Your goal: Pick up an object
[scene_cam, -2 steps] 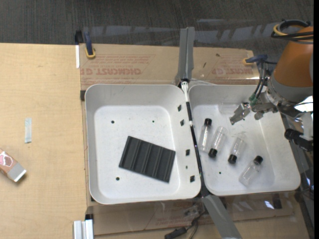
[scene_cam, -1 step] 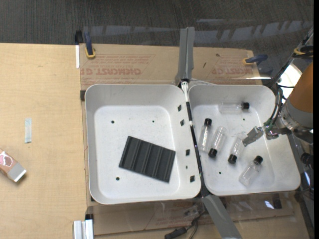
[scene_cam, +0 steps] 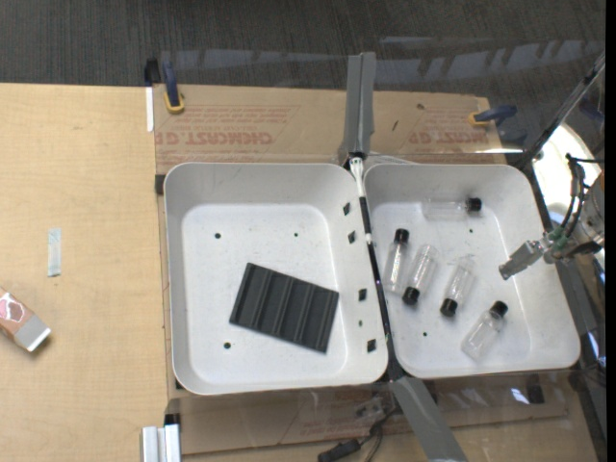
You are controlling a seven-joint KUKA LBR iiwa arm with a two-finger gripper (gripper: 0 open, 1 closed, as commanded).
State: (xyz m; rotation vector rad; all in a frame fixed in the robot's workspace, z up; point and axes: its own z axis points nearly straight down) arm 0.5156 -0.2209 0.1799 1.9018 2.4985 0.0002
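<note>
Vials, clear with black caps, lie scattered in the right bin (scene_cam: 525,186), while a different pickable thing, a dark ribbed panel (scene_cam: 285,307), sits alone in the left bin (scene_cam: 178,258).

Starting at the far left, the light wooden bench top (scene_cam: 77,162) carries a small pale strip (scene_cam: 54,253) and, near the edge of the view, a pink and white wrapped item (scene_cam: 19,320). Behind the bench runs dark grey carpet (scene_cam: 289,17). A sheet of brown cardboard (scene_cam: 250,128) with red printing lies under both bins, held at its far corners by two clamps, one at left (scene_cam: 171,94) and one at right (scene_cam: 491,116).

The ribbed panel lies flat and tilted in the lower middle of the left bin, apart from every wall. A grey metal bar (scene_cam: 360,104) stands behind the seam where the two bins meet.

In the right bin, two vials (scene_cam: 400,254) (scene_cam: 418,275) lie just beside each other at centre left, a third (scene_cam: 456,290) sits to their right, a fourth (scene_cam: 485,327) lies near the front wall, and a fifth (scene_cam: 452,208) rests toward the back.

The gripper (scene_cam: 512,265) hangs over the right side of that bin, reaching in from the right with cables trailing behind it. Whether its fingers are apart or together cannot be told at this size, and nothing can be seen held in it; the nearest vials lie apart from it, to its left and front.
</note>
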